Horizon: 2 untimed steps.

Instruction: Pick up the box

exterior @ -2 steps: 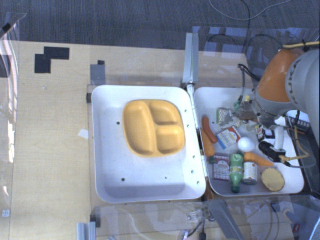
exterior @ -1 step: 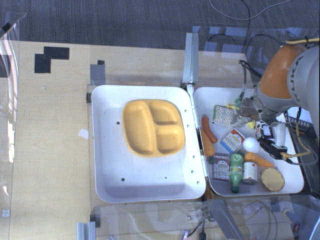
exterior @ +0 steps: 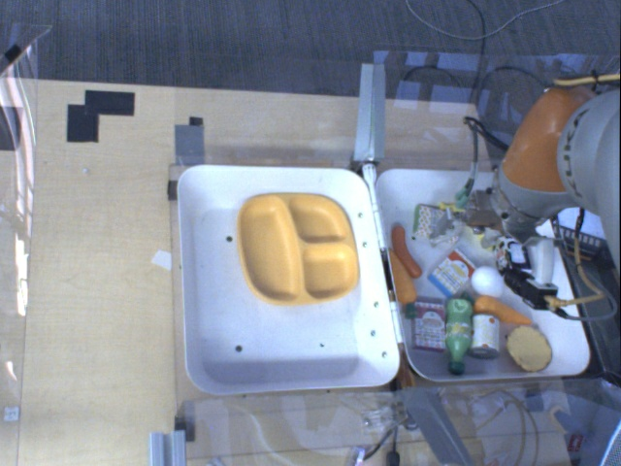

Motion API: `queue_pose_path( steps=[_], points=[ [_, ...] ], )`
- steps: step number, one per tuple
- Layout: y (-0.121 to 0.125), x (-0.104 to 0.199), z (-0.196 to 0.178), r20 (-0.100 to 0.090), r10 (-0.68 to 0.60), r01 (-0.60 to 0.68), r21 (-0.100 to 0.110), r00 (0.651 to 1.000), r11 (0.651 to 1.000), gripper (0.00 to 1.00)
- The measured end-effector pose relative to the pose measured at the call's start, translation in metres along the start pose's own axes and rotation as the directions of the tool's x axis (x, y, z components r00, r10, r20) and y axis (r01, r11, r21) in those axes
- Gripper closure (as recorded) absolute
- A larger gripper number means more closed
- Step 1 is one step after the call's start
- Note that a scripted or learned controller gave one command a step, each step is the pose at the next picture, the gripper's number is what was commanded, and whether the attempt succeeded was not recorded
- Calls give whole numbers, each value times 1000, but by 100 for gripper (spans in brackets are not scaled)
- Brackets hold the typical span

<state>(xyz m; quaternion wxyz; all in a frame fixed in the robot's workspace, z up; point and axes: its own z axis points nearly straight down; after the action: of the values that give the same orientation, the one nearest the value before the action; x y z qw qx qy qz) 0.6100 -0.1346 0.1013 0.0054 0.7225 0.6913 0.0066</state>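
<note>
Divided tray (exterior: 296,248) in left bin (exterior: 204,357); box (exterior: 450,275) among items in right bin (exterior: 582,357)

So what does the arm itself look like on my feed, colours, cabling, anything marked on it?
The arm has rounded grey casing with a wide orange band above the wrist. Its wrist end is darker metal and black hardware with some white parts, and thin black cables loop around it. I can't make out any markings or lettering.

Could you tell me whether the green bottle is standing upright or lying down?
Lying down: the green bottle rests on its side in the right bin, beside the can.
</note>
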Motion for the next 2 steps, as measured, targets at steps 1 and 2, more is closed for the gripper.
queue_pose_path(
  steps=[1,2],
  points=[
    [-23,17,12,3,-42,42,6,999,999,0],
    [-20,18,0,2,-44,44,-2,999,999,100]
  ],
)
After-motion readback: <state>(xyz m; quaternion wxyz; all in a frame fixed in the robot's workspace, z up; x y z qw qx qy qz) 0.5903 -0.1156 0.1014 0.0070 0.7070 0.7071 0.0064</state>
